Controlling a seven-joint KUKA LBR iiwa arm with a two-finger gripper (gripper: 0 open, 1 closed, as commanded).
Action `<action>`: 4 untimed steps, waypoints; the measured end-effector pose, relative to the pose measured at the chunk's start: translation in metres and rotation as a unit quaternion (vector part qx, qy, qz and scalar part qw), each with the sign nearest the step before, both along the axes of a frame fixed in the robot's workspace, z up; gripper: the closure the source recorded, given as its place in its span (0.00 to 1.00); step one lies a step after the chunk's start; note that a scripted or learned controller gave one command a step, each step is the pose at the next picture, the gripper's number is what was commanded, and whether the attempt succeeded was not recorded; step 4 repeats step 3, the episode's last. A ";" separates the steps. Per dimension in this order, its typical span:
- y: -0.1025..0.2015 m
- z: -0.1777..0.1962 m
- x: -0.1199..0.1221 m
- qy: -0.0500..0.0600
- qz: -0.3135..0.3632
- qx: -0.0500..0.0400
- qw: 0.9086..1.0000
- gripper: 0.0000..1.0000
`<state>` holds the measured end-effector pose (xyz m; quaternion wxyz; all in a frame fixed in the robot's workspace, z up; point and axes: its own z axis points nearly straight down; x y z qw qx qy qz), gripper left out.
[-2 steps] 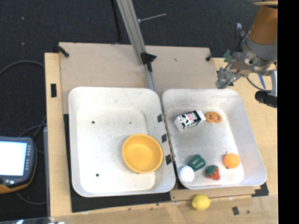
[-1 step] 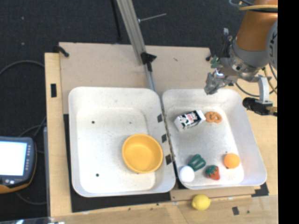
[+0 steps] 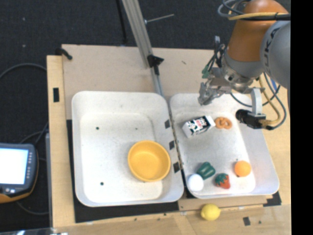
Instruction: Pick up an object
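gripper (image 3: 206, 97) hangs over the right bin's (image 3: 259, 146) back rim, finger state unreadable. milk carton (image 3: 198, 125) lies just below it (tipped over); a descent risks striking the rim.

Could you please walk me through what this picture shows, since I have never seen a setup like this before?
A fixed camera looks down at a slant on a bench with two shallow white bins. The grey and orange machine at the right is a robot arm; its gripper hangs above the right bin, holding nothing that I can see. That bin holds a small milk carton, a pretzel-like toy, an orange, a strawberry, a green pepper and a white ball. The left bin holds a yellow bowl. A lemon lies outside on the bench.
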<state>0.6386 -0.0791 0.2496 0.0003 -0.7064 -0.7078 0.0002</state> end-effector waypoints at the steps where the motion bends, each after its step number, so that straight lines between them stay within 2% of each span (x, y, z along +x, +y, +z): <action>1: 0.053 -0.009 -0.015 -0.001 0.000 0.000 1.000 1.00; 2: 0.112 0.000 -0.026 -0.001 0.003 0.001 1.000 1.00; 3: 0.164 -0.009 -0.030 0.001 0.003 0.001 1.000 1.00; 4: 0.164 -0.009 -0.030 0.001 0.003 0.001 1.000 1.00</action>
